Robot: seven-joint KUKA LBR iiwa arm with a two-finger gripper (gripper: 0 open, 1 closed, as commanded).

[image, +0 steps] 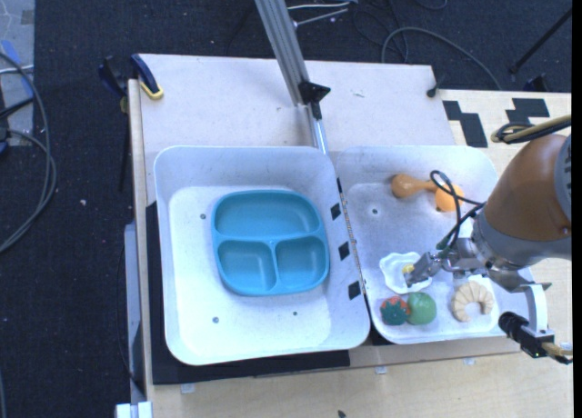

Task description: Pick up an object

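Two bins sit below me. My gripper (420, 270) hangs low over the right bin (373, 198), by a white thing (397, 269). I cannot tell my jaws' state. Next I must close and lift.

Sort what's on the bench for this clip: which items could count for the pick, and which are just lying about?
For the pick:
gripper, low in the right bin
white piece at its tip
green ball
croissant-shaped toy
orange pear-shaped toy

Lying about:
blue divided tray in the left bin
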